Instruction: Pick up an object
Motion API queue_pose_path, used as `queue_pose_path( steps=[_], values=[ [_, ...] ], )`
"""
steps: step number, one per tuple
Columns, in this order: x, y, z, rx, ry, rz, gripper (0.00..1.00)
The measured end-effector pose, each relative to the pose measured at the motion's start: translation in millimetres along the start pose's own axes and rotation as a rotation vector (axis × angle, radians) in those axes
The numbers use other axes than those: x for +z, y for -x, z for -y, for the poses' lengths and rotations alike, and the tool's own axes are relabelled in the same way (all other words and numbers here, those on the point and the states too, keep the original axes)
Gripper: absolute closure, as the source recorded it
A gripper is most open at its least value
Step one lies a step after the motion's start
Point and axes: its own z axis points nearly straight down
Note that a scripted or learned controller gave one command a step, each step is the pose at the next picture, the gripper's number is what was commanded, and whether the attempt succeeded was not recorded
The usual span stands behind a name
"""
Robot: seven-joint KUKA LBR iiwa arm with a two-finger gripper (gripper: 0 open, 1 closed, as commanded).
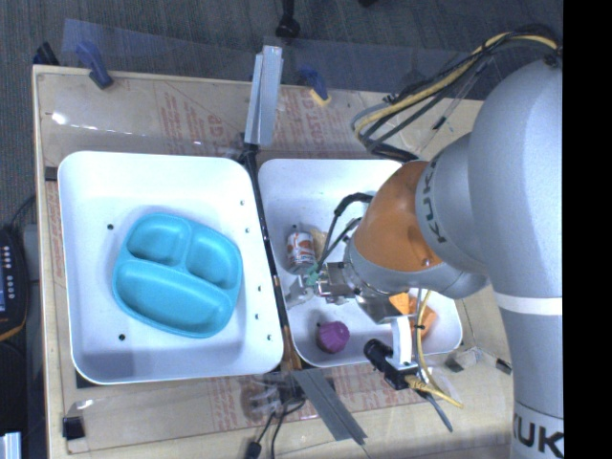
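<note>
In the right bin (287, 185) a small can (302, 248) lies on its side, its long axis running roughly up and down the view, beside the divider. A purple object (333, 335) sits nearer the front edge. The arm's wrist (402, 247) hangs over this bin; I can't tell how its jaws stand.

In the right bin (277, 185) lie a small purple rounded object (333, 336) near the front wall, a little orange-and-white can (302, 248) tilted farther back, and an orange item (422, 311), perhaps partly hidden.
</note>
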Motion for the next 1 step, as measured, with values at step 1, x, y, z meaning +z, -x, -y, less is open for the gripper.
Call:
queue_pose_path(
  steps=[1],
  values=[
    [4.3, 3.8, -56.2, -0.012, -0.011, -0.015, 0.0]
  ],
)
